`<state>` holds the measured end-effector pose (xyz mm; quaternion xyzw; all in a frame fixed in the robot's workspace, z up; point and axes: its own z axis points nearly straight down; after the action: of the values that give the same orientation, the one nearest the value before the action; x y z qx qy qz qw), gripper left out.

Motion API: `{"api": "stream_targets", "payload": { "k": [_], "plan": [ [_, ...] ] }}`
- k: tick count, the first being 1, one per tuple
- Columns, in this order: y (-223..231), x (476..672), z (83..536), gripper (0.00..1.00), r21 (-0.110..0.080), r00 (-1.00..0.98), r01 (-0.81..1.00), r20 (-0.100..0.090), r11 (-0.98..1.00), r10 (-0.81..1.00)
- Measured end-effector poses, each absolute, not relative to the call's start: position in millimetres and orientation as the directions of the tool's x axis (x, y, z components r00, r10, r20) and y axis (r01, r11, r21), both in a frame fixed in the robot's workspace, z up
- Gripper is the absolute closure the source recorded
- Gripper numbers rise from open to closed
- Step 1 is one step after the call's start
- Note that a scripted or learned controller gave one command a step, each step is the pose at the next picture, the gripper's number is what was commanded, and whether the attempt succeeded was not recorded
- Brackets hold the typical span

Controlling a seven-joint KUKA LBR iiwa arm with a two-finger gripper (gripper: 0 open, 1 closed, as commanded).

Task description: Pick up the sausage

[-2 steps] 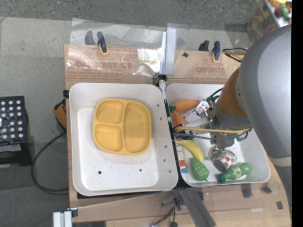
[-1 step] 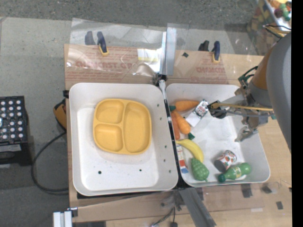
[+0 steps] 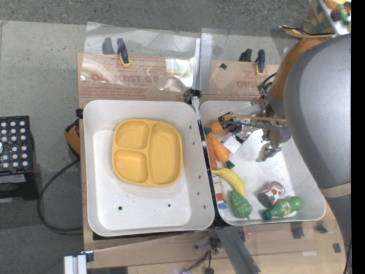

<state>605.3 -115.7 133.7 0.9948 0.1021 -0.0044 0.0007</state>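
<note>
Nearest, along the front wall of the right bin (image 3: 317, 200), a green bottle (image 3: 283, 207) is seen lying on its side, with a knobbly green piece (image 3: 240, 205) to its left and a small can (image 3: 272, 192) just behind it. A banana (image 3: 231, 179) is found a little farther back, and beyond it a carrot (image 3: 217, 148) is laid against the bin's left wall. In the left bin (image 3: 102, 210) a yellow divided plate (image 3: 148, 152) is set, apart from all of this. The gripper (image 3: 268, 150) is hung low over the middle of the right bin, right of the carrot and apart from it; whether it is wide or narrow cannot be told at this size, and nothing is seen to be held in it. The sausage (image 3: 215, 129) is judged to be the small brownish-orange piece at the far left corner of the right bin, just behind the carrot, though it is too small to be named with certainty. If so, it is left untouched on the bin floor, well to the left of the gripper. The task is therefore judged to be barely begun: the bin has been reached, but the approach, the closing and the lift are all left to be done. Farthest back, blue clamps (image 3: 121, 51) are fixed on the board behind the bins.
</note>
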Motion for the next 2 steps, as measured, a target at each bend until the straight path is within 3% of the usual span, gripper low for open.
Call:
{"api": "stream_targets", "payload": {
  "k": [1, 2],
  "plan": [
    [-117, 604.5, 140, 1.0, 0.002, 0.978, 0.208, -0.017, -0.978, 0.208],
    [-89, 642.1, 228, 1.0, 0.001, 0.94, 0.341, -0.006, -0.94, 0.341]
  ]
}}
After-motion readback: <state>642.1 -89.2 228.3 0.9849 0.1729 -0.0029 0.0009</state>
